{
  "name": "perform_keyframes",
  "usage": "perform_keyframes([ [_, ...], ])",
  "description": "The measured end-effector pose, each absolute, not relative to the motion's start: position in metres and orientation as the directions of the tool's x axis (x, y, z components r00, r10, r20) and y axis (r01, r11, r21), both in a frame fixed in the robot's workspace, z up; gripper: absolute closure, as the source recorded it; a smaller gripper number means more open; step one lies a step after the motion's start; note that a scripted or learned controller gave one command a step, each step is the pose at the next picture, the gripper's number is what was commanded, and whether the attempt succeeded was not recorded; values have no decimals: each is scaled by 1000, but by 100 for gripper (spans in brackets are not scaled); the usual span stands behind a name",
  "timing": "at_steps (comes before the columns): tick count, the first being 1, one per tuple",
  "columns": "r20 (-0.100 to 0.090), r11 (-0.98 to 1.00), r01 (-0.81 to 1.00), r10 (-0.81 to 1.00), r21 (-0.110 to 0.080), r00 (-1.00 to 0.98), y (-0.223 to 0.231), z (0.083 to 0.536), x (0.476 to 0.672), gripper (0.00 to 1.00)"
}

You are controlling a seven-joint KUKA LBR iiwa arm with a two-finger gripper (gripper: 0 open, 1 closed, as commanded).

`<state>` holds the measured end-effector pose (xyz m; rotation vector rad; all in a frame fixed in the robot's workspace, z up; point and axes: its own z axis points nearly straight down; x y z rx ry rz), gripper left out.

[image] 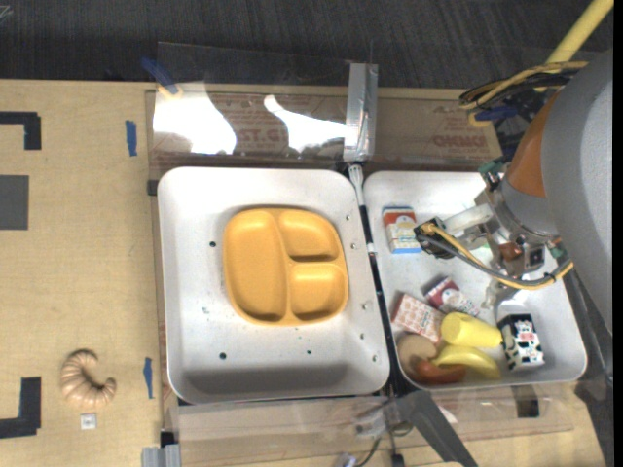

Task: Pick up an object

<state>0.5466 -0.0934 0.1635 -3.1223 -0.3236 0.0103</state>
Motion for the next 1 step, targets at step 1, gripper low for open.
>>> perform_keyframes([
  [1,-20,-979,206,206,-6,978,-94,167,545,100],
])
